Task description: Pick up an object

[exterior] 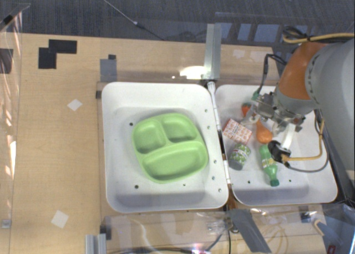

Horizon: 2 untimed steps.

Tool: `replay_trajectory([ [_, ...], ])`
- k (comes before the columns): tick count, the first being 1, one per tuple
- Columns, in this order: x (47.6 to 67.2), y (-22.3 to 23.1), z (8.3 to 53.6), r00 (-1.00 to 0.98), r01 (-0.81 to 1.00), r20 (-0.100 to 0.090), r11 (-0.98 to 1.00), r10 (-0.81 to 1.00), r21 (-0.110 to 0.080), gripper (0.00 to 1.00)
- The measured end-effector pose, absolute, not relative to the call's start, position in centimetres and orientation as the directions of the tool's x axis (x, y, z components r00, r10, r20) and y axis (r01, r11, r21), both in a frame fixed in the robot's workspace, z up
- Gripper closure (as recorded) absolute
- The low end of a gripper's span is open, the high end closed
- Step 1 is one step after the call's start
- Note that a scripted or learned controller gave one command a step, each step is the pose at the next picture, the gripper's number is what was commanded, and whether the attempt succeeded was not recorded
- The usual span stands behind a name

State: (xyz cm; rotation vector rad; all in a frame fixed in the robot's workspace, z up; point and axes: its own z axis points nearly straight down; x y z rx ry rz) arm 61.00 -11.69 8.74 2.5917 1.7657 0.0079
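we see the gripper (270, 128) low over the right bin (316, 189), hanging right above a small orange piece (264, 134), but from this slanted view we cannot tell how it is set or whether it has hold of anything. the likely candidates all crowd near it: a pink patterned packet (237, 131), a grey-green can (239, 156) just below that, and a green bottle (269, 165) lying beside the can (another small orange bit (246, 108) sits further back). the left bin (111, 192) carries a green divided tray (168, 146), well apart from the arm. the risk we judge here is crowding: coming down among pieces this close, the tool may shove the orange piece against the packet or bottle and close on an edge, or on nothing.
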Motion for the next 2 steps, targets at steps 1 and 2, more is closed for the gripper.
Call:
replay_trajectory([
  [1,61.3,-11.7,10.0,0.362,0.932,0.002,-0.362,0.932,0.014,1.00],
  [2,65.2,-7.2,18.7,0.417,0.909,0.002,-0.417,0.909,0.005,1.00],
])
